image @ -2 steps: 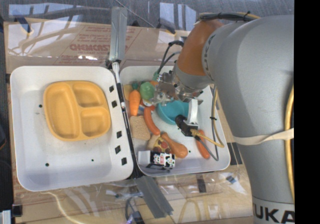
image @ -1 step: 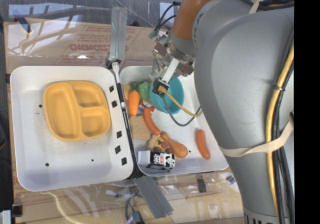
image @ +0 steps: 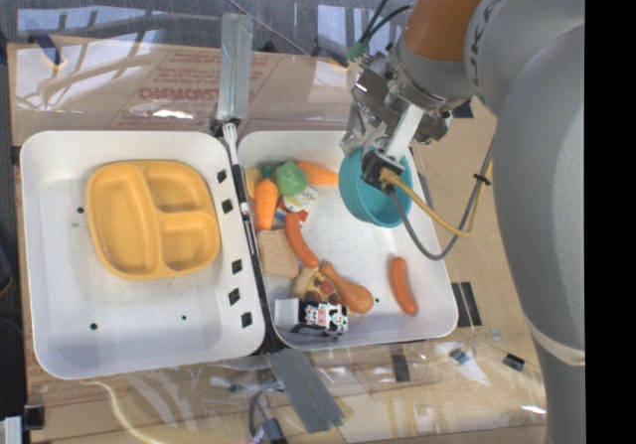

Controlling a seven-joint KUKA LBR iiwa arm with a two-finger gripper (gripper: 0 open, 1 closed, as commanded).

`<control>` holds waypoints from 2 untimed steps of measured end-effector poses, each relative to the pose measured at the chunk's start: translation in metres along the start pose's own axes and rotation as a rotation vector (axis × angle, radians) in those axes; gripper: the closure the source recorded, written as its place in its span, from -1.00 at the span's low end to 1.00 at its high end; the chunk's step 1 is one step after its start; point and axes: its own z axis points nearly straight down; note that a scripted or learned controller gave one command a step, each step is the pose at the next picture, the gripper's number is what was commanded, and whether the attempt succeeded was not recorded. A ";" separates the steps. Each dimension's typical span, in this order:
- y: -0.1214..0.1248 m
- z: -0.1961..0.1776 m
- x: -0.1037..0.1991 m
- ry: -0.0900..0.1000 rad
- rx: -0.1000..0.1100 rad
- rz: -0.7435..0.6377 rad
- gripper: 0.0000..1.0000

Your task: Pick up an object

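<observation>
**Gripper at the teal bowl in the right bin**

In the left shallow white bin (image: pixel 40 263) I see a yellow plastic divided tray (image: pixel 151 217) lying flat. In the right white bin (image: pixel 358 263), an orange plastic carrot (image: pixel 265 204) and a round green toy (image: pixel 290 177) sit near the left wall. Further right, the teal plastic bowl (image: pixel 363 196) is tilted. The two-finger gripper (image: pixel 373 152) is at its upper rim, and I cannot tell whether the claw is open or closed. An orange-red toy sausage (image: pixel 402 285) lies below the bowl.

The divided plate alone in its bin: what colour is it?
Yellow-orange, all one colour. The plate shows plainly in the camera view.
</observation>
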 end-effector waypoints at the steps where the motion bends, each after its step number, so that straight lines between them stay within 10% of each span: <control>1: -0.016 0.071 -0.017 -0.010 0.014 0.026 1.00; 2: -0.042 0.106 0.008 -0.009 0.012 0.014 1.00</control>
